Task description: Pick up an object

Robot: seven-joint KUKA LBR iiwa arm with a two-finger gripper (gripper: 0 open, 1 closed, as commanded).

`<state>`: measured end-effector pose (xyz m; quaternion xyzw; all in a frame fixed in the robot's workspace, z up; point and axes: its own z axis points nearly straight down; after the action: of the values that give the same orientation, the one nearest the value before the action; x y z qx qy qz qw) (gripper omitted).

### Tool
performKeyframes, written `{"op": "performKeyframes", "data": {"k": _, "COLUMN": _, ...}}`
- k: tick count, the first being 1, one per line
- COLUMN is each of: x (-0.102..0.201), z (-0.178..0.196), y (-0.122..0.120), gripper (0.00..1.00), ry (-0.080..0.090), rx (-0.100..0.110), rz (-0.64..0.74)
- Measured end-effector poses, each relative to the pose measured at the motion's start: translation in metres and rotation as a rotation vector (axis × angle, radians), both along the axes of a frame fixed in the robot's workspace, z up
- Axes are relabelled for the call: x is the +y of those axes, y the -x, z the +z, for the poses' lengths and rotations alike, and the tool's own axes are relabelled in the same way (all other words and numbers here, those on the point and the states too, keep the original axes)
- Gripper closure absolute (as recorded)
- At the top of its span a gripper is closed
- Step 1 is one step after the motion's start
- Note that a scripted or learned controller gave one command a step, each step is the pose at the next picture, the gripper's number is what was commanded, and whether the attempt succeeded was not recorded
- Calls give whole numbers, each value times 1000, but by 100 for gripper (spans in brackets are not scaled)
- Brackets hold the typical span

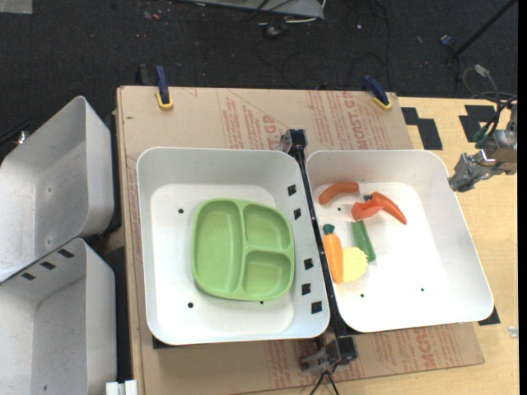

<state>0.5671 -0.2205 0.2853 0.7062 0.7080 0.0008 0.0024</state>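
Plainly, toy food [356,229] lies bunched within reach; the end effector [463,174] waits outside, grip state unclear.

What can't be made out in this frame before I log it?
- The robot's grey metal hand: in the camera view, partly cut off by the right edge and too small to tell its finger state.
- The green stick-shaped toy: too small to identify.
- The orange carrot toy and pale yellow toy: whether they touch is unclear.

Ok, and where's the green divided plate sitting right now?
The green divided plate lies flat in the left bin of the camera view, roughly centred, across the divider from the toy vegetables in the right bin.
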Motion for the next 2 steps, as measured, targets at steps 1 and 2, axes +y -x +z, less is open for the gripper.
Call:
{"op": "performKeyframes", "data": {"k": 1, "x": 50, "z": 3, "y": 0, "gripper": 100, "ry": -3, "rx": 4, "rz": 4}}
{"op": "performKeyframes", "data": {"k": 2, "x": 103, "z": 0, "y": 13, "gripper": 100, "ry": -3, "rx": 6, "rz": 4}}
